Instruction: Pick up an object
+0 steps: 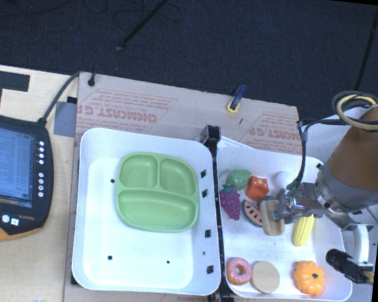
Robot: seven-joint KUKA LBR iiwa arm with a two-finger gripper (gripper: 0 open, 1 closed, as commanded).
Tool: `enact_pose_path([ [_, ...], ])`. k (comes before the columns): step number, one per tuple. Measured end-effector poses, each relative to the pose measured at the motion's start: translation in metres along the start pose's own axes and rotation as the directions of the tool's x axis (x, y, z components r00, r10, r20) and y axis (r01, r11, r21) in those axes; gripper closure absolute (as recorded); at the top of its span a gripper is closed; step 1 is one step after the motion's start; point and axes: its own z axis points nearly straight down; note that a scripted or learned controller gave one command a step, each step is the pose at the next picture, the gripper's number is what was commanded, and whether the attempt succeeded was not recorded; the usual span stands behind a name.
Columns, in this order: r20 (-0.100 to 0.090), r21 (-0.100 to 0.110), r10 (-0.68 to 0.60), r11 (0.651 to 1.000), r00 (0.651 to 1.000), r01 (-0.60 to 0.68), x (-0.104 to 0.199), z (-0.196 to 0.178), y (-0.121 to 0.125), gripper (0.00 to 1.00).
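Since toy food crowds the right bin (342, 295), the pincer (283, 210) sits low over the watermelon slice (255, 213), finger state unclear.

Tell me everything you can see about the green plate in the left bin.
The green plate is light green and looks like smooth plastic. It has rounded corners and three compartments: two smaller ones on the far side and one wide one on the near side, divided by raised ridges. It lies flat, right side up, on the floor of the left bin, in the far right part of it, close to the wall between the two bins. Nothing lies in it, and nothing else touches it.
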Motion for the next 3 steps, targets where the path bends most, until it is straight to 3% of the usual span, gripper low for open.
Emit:
enact_pose_path([
  [1,0.0,0.002,0.0,1.0,1.0,0.0,0.0,-0.016,0.0,1.0],
  [3,-0.003,0.004,-0.004,1.0,1.0,0.004,0.11,-0.017,0.019,1.0],
])
